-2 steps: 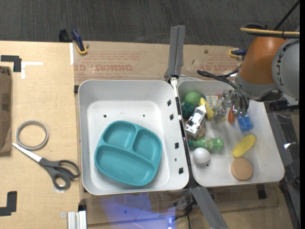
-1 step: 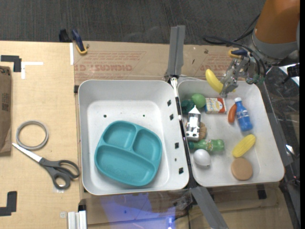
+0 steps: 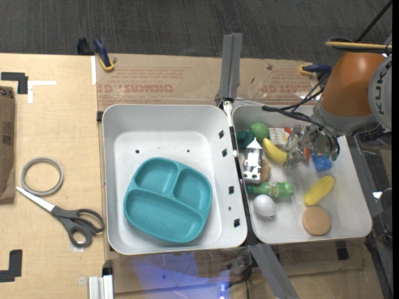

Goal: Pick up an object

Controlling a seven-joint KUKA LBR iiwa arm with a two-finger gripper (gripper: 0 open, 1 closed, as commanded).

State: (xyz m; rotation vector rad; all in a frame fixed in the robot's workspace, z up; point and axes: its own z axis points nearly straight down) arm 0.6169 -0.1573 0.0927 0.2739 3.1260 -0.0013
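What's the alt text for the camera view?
The arm's gripper hangs low over the right bin, among a banana, a corn cob and other small items. The left bin holds a teal divided plate.

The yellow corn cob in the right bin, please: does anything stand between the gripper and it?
Nothing visible blocks it. The gripper sits low over the right bin, with the corn cob just below it in the view on bare bin floor. A blue item lies beside the gripper, off that path.
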